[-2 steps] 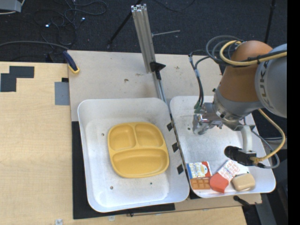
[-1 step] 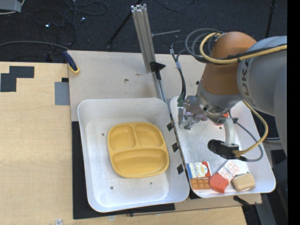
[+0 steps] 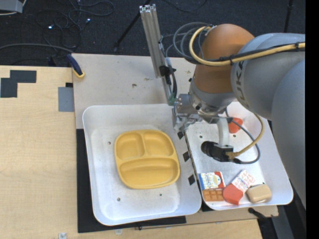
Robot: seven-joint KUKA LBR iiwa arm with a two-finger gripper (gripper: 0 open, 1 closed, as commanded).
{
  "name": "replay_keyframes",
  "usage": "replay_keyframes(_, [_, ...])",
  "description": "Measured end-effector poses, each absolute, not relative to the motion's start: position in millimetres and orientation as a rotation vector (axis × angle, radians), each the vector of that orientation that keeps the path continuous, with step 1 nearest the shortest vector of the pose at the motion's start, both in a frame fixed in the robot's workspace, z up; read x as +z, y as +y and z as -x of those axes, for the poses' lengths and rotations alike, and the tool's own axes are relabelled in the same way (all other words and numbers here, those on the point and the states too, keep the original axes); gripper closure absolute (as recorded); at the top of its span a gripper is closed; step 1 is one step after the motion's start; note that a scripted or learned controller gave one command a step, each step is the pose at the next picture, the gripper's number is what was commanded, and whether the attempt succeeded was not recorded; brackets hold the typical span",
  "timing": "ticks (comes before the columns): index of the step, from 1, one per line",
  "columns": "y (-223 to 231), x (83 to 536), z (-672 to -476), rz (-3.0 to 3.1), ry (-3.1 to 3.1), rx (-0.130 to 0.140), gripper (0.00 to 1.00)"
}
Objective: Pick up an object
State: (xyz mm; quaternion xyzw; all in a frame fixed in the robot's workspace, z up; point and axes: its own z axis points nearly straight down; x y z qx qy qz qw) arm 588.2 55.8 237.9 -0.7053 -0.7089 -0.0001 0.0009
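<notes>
Gripper (image 3: 180, 126) hanging over seam between bins, grasp impossible to tell. Nothing seen lifted. Yellow tray (image 3: 146, 158) just down-left; red block (image 3: 232, 194), tan block (image 3: 258, 193) well down-right. Pick not yet done.

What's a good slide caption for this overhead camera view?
KUKA arm's gripper poised between two white bins: yellow divided plate in the left bin, small toy items in the right bin.

Metal post (image 3: 155, 44) and black cables (image 3: 84, 6) beyond the wooden benchtop (image 3: 35, 153).
</notes>
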Motion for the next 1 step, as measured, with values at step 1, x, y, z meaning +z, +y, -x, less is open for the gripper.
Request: replay_keyframes(1, [110.6,242.8,-604.2,2.213,-2.226,-0.001,1.00])
